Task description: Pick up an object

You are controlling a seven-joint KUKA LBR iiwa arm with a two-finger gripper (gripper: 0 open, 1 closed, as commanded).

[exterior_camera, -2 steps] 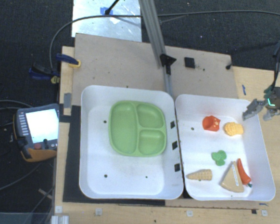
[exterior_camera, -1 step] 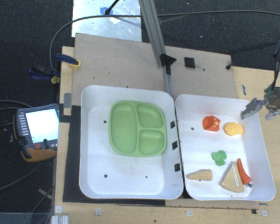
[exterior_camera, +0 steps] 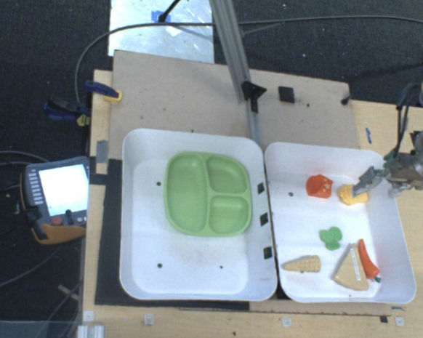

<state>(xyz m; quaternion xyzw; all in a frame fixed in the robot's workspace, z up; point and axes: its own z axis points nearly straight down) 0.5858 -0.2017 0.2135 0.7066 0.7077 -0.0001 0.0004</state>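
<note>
The right bin point(exterior_camera: 397, 216) holds several toy foods. A red-orange piece point(exterior_camera: 319, 185) lies at its back, and a yellow piece point(exterior_camera: 353, 197) lies just to the right of it. Toward the front are a small green piece point(exterior_camera: 330, 237), a tan cone point(exterior_camera: 302, 263), a beige sandwich wedge point(exterior_camera: 350, 272) and a red-orange stick point(exterior_camera: 369, 260) resting on the wedge's right side. My gripper point(exterior_camera: 367, 181) reaches in from the right edge and hangs right over the yellow piece, partly covering its top.
The left bin point(exterior_camera: 137, 232) carries a green divided plate point(exterior_camera: 209, 194). A grey pole point(exterior_camera: 233, 39) slants across the back of the bench. A handheld pendant point(exterior_camera: 56, 196) and cables lie on the floor to the left.
</note>
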